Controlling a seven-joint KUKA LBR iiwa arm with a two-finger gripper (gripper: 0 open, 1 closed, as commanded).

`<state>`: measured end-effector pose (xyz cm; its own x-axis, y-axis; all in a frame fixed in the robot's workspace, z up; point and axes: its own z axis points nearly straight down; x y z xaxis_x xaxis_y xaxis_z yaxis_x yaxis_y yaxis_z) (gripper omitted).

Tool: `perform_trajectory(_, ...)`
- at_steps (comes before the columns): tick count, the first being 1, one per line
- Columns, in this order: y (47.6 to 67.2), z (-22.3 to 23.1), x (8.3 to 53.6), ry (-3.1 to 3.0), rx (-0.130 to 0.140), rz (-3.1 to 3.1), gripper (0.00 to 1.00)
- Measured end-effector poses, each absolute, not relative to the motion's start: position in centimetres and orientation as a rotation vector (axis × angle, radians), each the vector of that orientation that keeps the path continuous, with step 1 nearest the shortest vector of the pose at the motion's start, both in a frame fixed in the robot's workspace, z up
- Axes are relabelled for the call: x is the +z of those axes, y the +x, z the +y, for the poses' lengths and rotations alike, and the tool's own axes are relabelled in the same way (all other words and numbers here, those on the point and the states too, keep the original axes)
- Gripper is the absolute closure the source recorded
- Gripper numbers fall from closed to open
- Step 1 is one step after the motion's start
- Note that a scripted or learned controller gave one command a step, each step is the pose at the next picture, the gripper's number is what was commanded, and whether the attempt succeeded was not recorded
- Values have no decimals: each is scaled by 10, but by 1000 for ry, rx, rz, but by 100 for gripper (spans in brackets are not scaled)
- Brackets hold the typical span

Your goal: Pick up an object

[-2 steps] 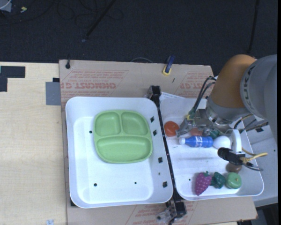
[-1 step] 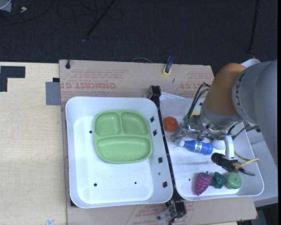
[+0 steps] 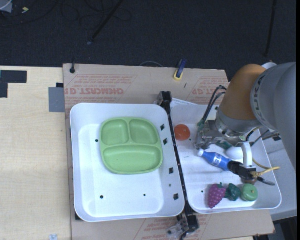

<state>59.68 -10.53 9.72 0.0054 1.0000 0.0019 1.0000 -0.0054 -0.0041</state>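
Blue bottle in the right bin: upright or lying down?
Lying down. The blue bottle rests on its side on the right bin floor, its length running diagonally.

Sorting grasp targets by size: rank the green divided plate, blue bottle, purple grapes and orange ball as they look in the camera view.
1. green divided plate
2. blue bottle
3. purple grapes
4. orange ball

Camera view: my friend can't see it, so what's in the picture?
A grey robot arm reaches into the right bin, among a blue bottle, an orange ball and purple toy grapes. The left bin holds a green divided plate.
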Motion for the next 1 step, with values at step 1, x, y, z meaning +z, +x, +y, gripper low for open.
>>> perform_trajectory(1, 599, -115, 147, -2227, -2, -2219, 100)
